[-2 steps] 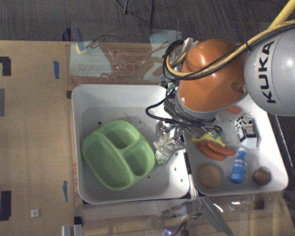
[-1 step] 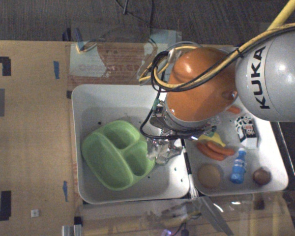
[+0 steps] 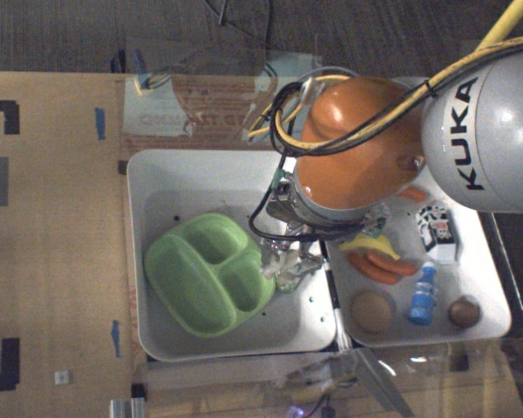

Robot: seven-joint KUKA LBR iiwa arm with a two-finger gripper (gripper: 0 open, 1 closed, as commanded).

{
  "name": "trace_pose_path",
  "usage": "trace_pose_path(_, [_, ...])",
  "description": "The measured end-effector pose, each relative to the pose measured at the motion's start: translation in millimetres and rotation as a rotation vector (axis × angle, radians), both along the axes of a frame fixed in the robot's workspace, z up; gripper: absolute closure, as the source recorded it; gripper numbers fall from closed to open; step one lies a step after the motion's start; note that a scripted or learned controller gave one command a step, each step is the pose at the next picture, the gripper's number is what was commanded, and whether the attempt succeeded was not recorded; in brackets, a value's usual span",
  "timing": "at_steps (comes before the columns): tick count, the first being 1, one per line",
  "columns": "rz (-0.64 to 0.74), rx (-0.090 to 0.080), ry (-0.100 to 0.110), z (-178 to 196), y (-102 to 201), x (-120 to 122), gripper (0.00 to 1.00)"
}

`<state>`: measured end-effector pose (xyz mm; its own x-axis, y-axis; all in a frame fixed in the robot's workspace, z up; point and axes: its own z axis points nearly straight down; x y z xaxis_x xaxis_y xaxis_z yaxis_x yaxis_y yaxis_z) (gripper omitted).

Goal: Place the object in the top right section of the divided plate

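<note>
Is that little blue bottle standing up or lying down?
Lying down: the blue bottle rests lengthwise on the right bin's floor, cap toward the top.

Even overhead light, slightly soft focus; glare on white bins (image 3: 157,181) and grey arm (image 3: 484,138); soft shadows.

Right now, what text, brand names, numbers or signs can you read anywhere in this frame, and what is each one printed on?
"KUKA": black letters on the grey arm housing, running sideways.
Small carton in the right bin: dark printed graphics, too small to read.
Blue bottle: label too blurred to read.
Taped sheet on the bench behind the left bin: faint print, illegible.
Green divided plate: no markings seen.
</note>
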<state>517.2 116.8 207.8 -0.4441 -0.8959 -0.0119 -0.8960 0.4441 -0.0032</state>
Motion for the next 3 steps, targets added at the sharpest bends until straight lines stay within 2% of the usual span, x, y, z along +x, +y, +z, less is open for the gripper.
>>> trace_pose_path(1, [0.214,-0.004,0.001,-1,11,29,1.0])
trace_pose_path(2, [0.416,-0.005,-0.001,-8,22,33,1.0])
trace_pose_path(3, [0.515,-0.007,0.0,45,24,-14,1.0])
